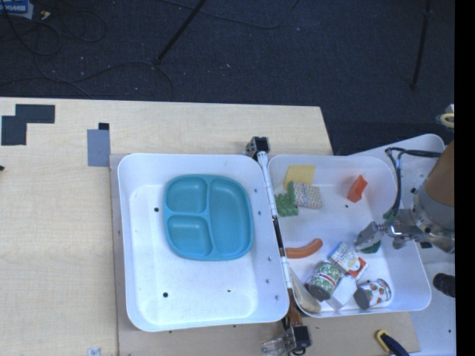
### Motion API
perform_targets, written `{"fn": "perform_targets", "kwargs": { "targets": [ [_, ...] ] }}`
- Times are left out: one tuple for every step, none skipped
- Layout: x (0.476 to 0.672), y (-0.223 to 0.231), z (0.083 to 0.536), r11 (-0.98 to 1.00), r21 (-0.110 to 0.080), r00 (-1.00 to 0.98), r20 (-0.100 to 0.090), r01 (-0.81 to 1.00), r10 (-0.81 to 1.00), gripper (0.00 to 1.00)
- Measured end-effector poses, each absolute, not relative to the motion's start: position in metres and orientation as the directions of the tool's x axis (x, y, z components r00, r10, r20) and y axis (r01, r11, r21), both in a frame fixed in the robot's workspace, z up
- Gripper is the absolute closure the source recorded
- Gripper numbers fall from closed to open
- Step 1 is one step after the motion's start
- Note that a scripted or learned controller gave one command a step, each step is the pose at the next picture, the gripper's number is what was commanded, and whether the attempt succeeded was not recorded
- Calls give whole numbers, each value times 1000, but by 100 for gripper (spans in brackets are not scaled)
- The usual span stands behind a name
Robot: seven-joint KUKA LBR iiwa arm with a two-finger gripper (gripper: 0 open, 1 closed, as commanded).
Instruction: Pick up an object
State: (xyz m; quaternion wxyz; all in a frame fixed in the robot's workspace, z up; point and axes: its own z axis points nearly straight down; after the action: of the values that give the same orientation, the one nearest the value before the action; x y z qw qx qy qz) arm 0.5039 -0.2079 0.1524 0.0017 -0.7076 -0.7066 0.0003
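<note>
The right bin (413, 300) holds several small objects. At the back lie a yellow block (300, 174), a speckled block (307, 196) and a green piece (286, 205), with an orange block (357, 188) to their right. A red sausage (303, 248) lies mid-bin. A small carton (346, 259), a green-labelled can (324, 279) and a second can (373, 292) crowd the front. My gripper (370, 239) hangs over the bin's right side, just above and right of the carton, with nothing seen in it.
A blue divided plate (207, 217) rests in the left bin (123, 236). A wooden spoon (305, 303) lies at the right bin's front left corner. Cables (397, 170) loop beside the wrist, and a yellow-handled tool (390, 341) lies on the bench in front.
</note>
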Motion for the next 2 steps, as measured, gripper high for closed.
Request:
{"fn": "perform_targets", "kwargs": {
  "targets": [
    [546,-198,93,0,9,0,2,1000,1000,0],
    [643,-195,111,2,0,-2,0,1000,1000,0]
  ]
}}
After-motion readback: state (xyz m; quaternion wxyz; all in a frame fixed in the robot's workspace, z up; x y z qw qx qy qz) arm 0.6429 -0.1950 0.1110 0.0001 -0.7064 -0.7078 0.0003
